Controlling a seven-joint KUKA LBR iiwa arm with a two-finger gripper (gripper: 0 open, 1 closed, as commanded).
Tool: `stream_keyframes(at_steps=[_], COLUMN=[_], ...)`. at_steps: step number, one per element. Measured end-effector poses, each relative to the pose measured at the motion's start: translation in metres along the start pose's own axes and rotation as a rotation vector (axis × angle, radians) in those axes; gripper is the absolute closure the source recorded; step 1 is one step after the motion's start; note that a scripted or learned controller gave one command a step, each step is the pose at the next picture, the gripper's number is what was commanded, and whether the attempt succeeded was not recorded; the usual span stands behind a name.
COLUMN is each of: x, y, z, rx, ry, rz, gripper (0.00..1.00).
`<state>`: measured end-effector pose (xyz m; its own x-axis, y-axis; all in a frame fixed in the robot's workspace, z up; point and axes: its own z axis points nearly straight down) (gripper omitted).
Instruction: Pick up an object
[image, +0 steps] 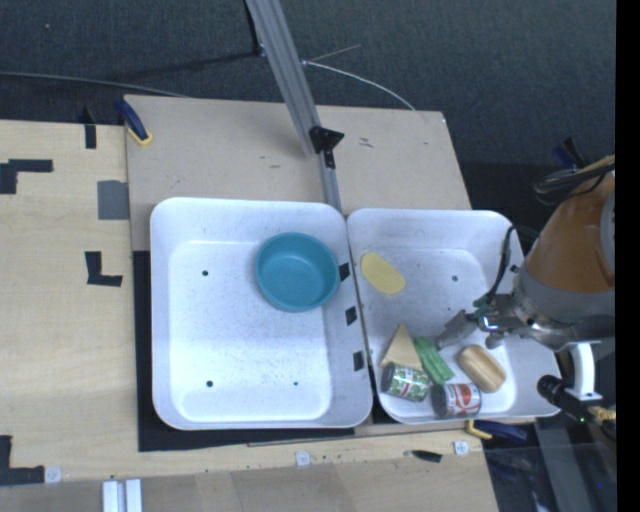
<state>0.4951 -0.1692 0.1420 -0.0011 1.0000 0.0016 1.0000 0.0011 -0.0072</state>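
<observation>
Nearest the camera: red can (459, 399) and green can (405, 382) at the right bin (430, 225) front wall. Just beyond, tan bread roll (482, 368), long axis slanting, directly below and touching-close to the gripper (470, 325); fingers spread, holding nothing. Crowded alongside: green packet (434, 361), cheese wedge (401, 347). Yellow disc (383, 273) and blue bowl (296, 271) well apart.
</observation>
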Motion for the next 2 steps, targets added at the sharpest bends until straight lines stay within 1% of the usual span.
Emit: stream_keyframes(at_steps=[1, 2], x=[-0.004, -0.005], y=[0.002, 0.007], z=[0.046, 0.03], rx=[-0.015, -0.03], ry=[-0.011, -0.016], rz=[0.003, 0.002], gripper=[0.0, 1.0])
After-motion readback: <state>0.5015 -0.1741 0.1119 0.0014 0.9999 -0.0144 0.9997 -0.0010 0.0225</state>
